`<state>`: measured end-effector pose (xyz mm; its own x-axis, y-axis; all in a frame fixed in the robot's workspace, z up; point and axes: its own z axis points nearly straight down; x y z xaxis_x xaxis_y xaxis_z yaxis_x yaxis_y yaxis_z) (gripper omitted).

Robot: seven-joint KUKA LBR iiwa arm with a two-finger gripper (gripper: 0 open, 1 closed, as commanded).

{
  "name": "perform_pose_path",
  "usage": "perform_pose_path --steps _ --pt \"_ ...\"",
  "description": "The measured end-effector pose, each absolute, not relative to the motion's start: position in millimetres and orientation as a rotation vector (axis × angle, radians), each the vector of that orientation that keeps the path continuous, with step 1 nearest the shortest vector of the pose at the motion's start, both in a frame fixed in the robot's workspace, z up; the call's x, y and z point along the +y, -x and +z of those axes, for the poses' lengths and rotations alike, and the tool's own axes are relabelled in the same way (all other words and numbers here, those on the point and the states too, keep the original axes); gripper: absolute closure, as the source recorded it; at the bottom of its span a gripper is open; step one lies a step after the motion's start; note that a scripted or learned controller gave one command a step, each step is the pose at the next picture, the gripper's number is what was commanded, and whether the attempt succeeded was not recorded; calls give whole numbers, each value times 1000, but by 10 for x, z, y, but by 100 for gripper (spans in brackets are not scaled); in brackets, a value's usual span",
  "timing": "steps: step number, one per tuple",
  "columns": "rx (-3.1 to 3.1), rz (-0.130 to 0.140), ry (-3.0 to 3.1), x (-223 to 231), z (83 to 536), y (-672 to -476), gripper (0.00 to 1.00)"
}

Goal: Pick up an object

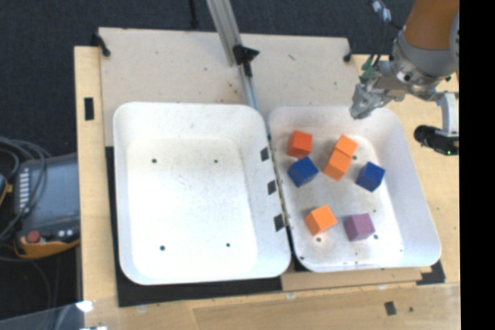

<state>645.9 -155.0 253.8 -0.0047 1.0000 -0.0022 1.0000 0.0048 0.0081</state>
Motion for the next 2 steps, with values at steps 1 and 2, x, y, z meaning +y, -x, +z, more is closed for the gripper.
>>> perform_pose_path --steps 1,2 --pt "2227 0 -2215 -1019 2471 -6358 100" --pt "2229 4 -2212 -510 2559 -6381 100"
